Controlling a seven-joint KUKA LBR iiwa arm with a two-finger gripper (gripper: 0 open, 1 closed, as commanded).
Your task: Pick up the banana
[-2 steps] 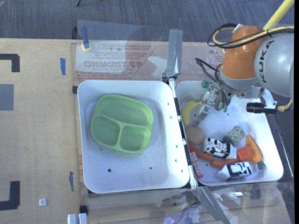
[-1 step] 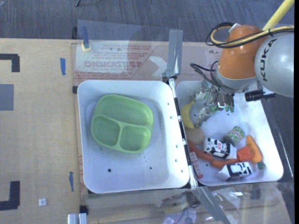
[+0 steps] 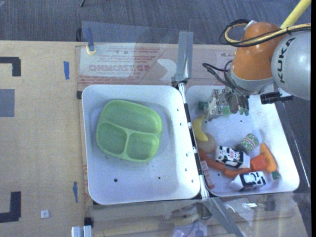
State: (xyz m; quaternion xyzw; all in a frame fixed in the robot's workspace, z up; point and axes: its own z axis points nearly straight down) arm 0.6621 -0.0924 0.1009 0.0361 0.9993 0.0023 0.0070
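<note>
A green tray (image 3: 129,131) is seen in the left bin (image 3: 94,181), far left of the jaws. It is not needed for this job. The banana (image 3: 199,130) is found in the right bin (image 3: 289,174), pressed against the left wall, just below and left of the jaws. A pale round fruit (image 3: 208,143) is touching its lower end. The gripper (image 3: 223,105) is held above the bin, likely so it can be lowered onto the banana. Nothing is seen between the jaws; how wide they are cannot be told. Lower right of the jaws, a carrot (image 3: 224,169), small cartons (image 3: 232,155) and a can (image 3: 250,142) are piled.
</note>
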